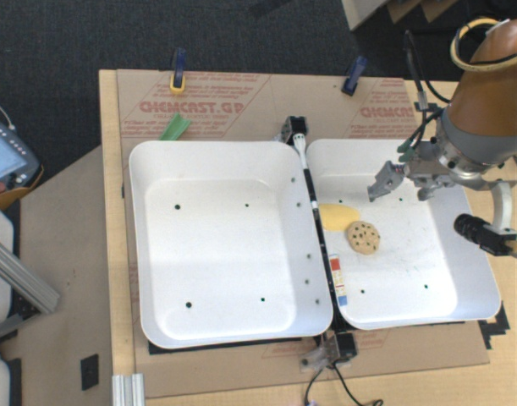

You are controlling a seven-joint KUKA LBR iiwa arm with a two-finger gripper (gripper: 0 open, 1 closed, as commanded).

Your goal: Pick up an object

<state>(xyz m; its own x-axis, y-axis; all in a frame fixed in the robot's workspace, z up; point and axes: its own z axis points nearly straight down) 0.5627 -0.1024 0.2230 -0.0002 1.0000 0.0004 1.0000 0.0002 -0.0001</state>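
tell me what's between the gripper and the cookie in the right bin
Nothing. In the camera view, only bare white bin floor separates the gripper from the cookie; the yellow piece lies off to the cookie's left.

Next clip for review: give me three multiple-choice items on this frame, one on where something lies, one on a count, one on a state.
1. Where does the round tan cookie with dark chips lie?
A. In the left white bin
B. In the right white bin
C. On the cardboard

2. How many loose things lie in the right white bin?
A. Three
B. One
C. Five

3. What is between the fingers of the two-finger gripper?
A. The cookie
B. The yellow piece
C. Nothing

Key: 1 B, the cookie sits on the right bin's floor near its middle. 2 A, the cookie, the pale yellow flat piece and the small white stick with red and blue marks are there. 3 C, the gripper hangs open above the bin's far part, apart from all three.
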